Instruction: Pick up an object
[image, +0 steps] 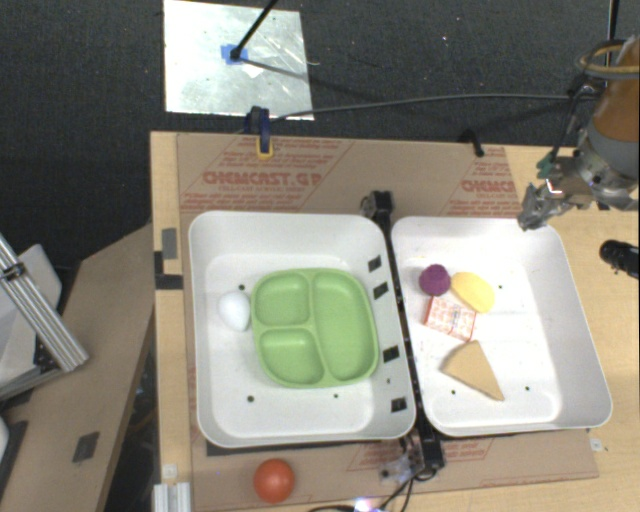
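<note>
Left bin (215, 330) carries a green tray (314, 327) with a white egg (234, 309) touching its left edge. Right bin (575, 330) carries a tan wedge (476, 370), red-white packet (451, 317), yellow lemon (474, 292) and purple ball (434, 279), clustered close together. My gripper (536, 212) hangs over that bin's far right corner, well apart from them; jaw state I cannot tell.

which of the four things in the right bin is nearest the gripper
The yellow oval piece: it lies closest to the gripper, ahead of the purple ball, patterned packet and tan wedge.
</note>
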